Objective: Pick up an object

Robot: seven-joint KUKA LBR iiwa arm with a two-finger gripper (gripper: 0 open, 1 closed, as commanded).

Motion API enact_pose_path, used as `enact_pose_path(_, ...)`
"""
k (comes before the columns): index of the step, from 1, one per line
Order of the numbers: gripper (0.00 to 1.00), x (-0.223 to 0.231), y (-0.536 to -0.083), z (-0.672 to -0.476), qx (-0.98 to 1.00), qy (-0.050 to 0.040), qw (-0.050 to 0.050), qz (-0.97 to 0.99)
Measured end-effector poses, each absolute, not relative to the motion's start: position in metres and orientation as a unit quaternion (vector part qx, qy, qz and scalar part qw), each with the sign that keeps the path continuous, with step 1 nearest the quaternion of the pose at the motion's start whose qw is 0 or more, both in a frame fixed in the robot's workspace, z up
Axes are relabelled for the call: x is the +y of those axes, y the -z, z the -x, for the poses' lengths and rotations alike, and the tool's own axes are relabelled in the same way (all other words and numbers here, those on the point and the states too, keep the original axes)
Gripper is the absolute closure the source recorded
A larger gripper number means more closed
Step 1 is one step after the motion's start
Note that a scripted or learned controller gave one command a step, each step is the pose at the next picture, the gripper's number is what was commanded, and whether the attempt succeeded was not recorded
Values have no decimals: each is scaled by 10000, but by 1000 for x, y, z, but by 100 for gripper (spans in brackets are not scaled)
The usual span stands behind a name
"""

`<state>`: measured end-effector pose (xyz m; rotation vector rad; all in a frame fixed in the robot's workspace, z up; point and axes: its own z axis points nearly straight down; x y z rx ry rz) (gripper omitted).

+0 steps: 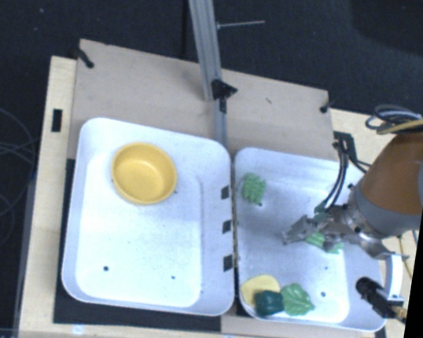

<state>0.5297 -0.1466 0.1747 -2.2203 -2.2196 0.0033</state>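
Green piece [322, 241] shows in the right bin [290, 173], in that bin's right half, directly at the tip of the gripper [314, 235]; only a sliver of it shows past the grey metal. Whether the gripper is clenched on it or released cannot be told from this slant. The arm [396, 182] reaches in from the right, its orange band above the wrist. A leafy green item [253, 187] lies near the bin's left wall, well apart from the gripper. At the near edge sit a yellow item [257, 283], a dark green block [268, 301] and a light green item [297, 299], touching one another. The left bin [140, 264] holds a yellow bowl [145, 173], upright, on the counter [51, 179].
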Motion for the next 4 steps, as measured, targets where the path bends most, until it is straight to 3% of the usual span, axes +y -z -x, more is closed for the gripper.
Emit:
enact_pose_path(2, 0, -149, -100, -534, -7069, -3, -2, 7074)
enact_pose_path(3, 100, -150, -112, -535, -7064, 14, -12, 7078)
enact_pose_path(4, 100, -146, -173, -541, -7073, 18, -25, 7069)
